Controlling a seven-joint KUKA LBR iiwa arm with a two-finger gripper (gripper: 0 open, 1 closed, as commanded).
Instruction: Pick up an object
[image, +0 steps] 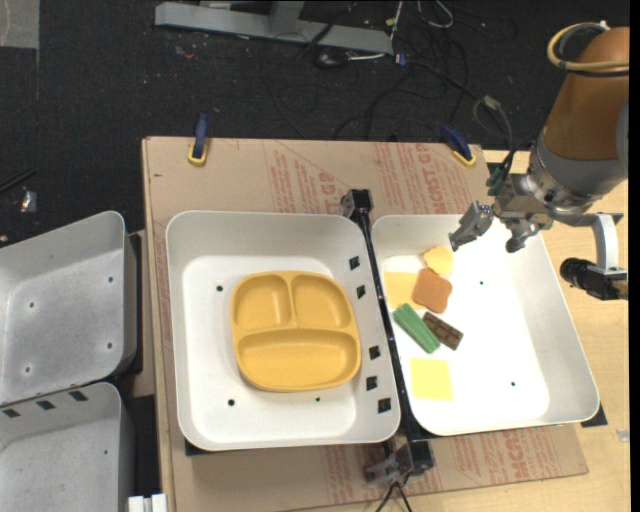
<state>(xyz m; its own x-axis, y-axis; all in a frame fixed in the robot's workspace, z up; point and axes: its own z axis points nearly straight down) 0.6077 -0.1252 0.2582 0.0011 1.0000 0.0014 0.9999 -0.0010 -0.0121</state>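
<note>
Nearest the lens, low in the right bin (560, 400): a flat yellow square (431, 378), lying alone. Just above it, a green bar (414, 327) and a dark brown bar (442, 330) side by side, both long axes slanting from upper left down to lower right; the two look to be touching. Next up, an orange-brown block (432, 291), then a pale yellow piece (437, 261) at the top of the cluster and a flat yellow card (399, 287) against the bin's left wall.

Left bin (190, 400) holds a yellow divided tray (296, 331).

Farthest: gripper (497, 231) above the right bin's rear edge, fingers spread wide, nothing between them.

Key relation: the whole cluster lies down and to the left of the gripper in the frame. The pale yellow piece is the closest candidate, just beside the left finger; the bars sit well apart from it.
</note>
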